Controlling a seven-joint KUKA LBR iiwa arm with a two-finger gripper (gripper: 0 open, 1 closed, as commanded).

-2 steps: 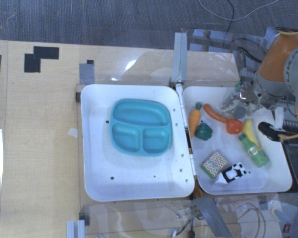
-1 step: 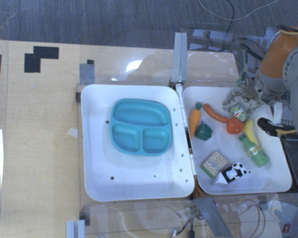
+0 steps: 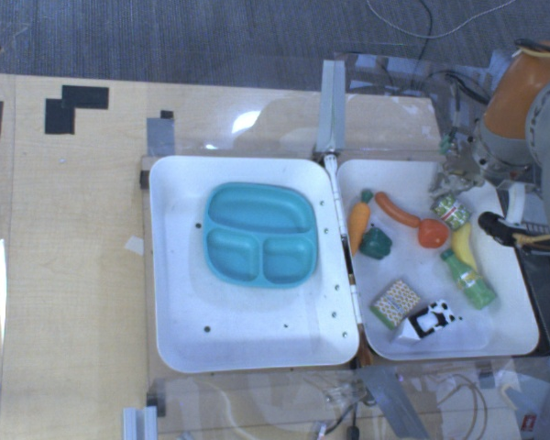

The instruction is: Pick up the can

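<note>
The can (image 3: 452,213), small with a green, white and red label, lies in the right bin (image 3: 513,337) near its far right side. It sits between a red tomato (image 3: 432,234) and a yellow banana (image 3: 464,244). My gripper (image 3: 453,183) hangs just behind and above the can, at the end of the grey arm with the orange band (image 3: 522,90). Its tip ends right at the can's upper edge; I cannot tell whether it touches the can.
The right bin also holds a carrot (image 3: 357,225), a dark green piece (image 3: 376,243), an orange sausage (image 3: 397,210), a green bottle (image 3: 468,280), a patterned box (image 3: 396,302) and a black-and-white toy (image 3: 433,319). A blue divided plate (image 3: 259,234) lies in the left bin (image 3: 179,319).
</note>
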